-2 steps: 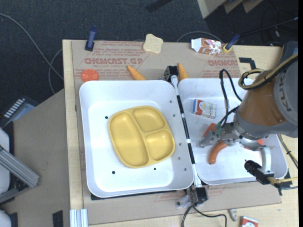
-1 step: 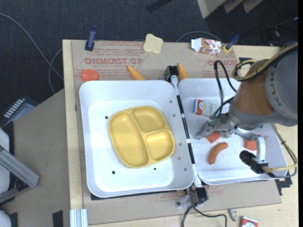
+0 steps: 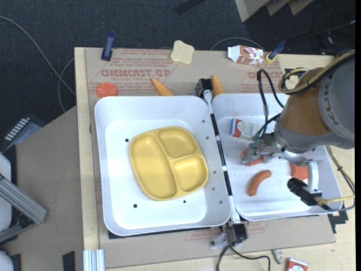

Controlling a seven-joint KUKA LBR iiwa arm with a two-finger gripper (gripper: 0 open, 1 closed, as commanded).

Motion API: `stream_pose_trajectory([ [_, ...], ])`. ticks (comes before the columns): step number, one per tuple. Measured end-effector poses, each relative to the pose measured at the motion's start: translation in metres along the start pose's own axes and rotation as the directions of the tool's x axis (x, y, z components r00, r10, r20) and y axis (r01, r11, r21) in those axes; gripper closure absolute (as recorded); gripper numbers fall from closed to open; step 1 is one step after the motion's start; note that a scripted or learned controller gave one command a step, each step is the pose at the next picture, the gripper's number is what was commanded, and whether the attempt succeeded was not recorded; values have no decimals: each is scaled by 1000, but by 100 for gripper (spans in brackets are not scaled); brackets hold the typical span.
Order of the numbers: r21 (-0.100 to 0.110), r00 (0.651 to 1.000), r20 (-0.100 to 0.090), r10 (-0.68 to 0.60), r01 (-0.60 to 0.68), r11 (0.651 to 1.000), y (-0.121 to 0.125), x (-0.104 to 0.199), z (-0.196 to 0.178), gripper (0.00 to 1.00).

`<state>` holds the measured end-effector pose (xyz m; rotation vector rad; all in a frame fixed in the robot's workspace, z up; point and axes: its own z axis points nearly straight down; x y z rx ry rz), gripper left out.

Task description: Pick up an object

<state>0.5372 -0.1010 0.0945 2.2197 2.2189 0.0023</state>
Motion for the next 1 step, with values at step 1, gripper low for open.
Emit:
stream_pose_trajectory([
  [1,1,1000,-2,-2,2,1000,25,76,-91,100],
])
